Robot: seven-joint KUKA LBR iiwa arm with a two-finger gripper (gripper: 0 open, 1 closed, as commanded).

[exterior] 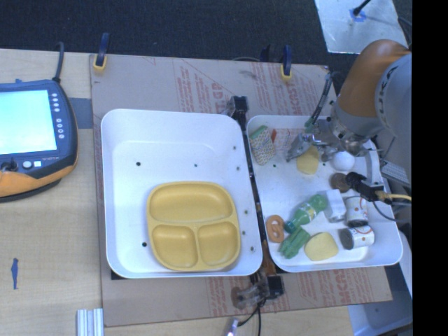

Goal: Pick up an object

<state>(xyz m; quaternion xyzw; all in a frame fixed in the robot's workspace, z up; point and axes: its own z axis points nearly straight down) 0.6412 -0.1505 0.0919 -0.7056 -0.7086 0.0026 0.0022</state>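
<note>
Reaching in from the right, the arm [371,82] sets its gripper [306,148] low over the right bin [392,254], near that bin's far edge. Whether the jaws are wide or narrow cannot be told. A pale yellow object [308,163] lies just beneath them. In the left bin [119,187], a yellow divided tray [192,225] occupies the near half.

you've got a teach pendant [31,135] at bench left (screen lit), blue clamps [102,51] up top, cardboard sheet [210,82] under bins.
</note>
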